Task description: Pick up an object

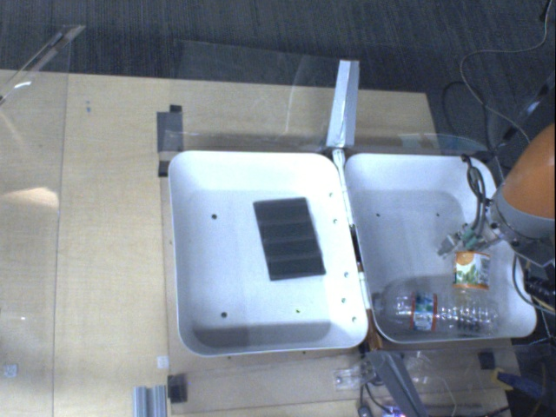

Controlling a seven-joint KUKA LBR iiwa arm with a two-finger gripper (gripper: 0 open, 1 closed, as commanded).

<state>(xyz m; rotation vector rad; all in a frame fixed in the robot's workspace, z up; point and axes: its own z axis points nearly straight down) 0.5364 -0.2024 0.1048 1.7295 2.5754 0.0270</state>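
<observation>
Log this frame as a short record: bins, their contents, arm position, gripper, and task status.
left bin: holds a dark ribbed rectangular pad, lying flat near the middle
right bin: holds a clear plastic bottle lying on its side along the near wall, and a small orange and white packet just above it
arm: reaches in from the right, over the right bin's far right side
gripper: low, right above the packet; finger state cannot be told
task status: no object seen lifted
</observation>
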